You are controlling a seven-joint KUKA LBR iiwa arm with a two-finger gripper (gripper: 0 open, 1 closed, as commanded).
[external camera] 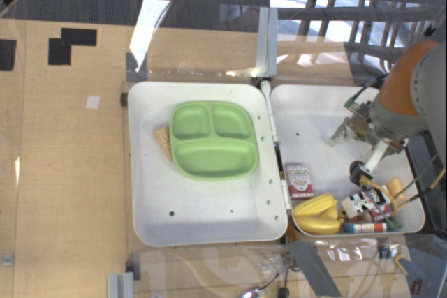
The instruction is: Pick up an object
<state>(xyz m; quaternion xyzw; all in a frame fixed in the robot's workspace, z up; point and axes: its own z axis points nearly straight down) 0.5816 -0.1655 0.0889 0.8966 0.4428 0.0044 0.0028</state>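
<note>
Your gripper [340, 134] hangs over the far half of the right bin [314, 108]. You cannot tell how wide it stands or whether it has hold of anything. The things to pick lie along that bin's near side: a red-and-white box [298, 180], a yellow banana-like piece [316, 213] just nearer, and a small heap [370, 209] in the near right corner. A green divided plate [212, 139] sits in the left bin [154, 220].
</note>
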